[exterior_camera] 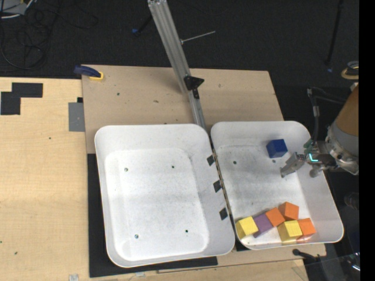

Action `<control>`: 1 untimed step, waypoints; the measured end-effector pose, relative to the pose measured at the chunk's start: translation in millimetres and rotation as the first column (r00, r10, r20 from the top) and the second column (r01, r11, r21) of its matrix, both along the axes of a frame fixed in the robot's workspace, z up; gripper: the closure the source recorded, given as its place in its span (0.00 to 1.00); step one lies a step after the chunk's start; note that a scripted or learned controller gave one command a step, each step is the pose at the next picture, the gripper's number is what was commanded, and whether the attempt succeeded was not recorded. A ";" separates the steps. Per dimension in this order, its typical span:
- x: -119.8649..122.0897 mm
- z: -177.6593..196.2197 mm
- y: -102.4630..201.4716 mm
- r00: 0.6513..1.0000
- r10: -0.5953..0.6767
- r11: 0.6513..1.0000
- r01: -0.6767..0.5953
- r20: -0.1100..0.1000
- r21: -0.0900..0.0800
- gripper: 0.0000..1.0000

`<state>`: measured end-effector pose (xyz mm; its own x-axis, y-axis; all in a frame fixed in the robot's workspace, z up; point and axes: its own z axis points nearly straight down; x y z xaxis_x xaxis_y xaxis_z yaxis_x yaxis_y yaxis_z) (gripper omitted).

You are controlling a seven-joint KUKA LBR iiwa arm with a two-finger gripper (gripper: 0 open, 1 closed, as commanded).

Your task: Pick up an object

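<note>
A blue cube (276, 148) rests in the back part of the right bin (252, 133). My gripper (303, 167) hovers at that bin's right side, just right of and in front of the blue cube, apart from it. Its fingers (289, 167) are spread open with only white bin floor between them. Several blocks are bunched in the bin's front right corner: a yellow one (247, 226), a purple one (263, 225), an orange one (275, 217), another orange one (289, 210), a second yellow one (289, 231) and an orange one (306, 227).
The left bin (152, 139) lies beside the right one, joined by black clips (217, 185). A metal rail (176, 51) slants up from the back between the bins. A blue and yellow clamp (89, 72) sits at the bench's back left corner.
</note>
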<state>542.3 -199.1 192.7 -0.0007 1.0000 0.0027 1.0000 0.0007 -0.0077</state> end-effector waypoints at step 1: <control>0.9 2.3 -0.4 1.000 -0.001 1.000 0.001 0.005 -0.001 0.00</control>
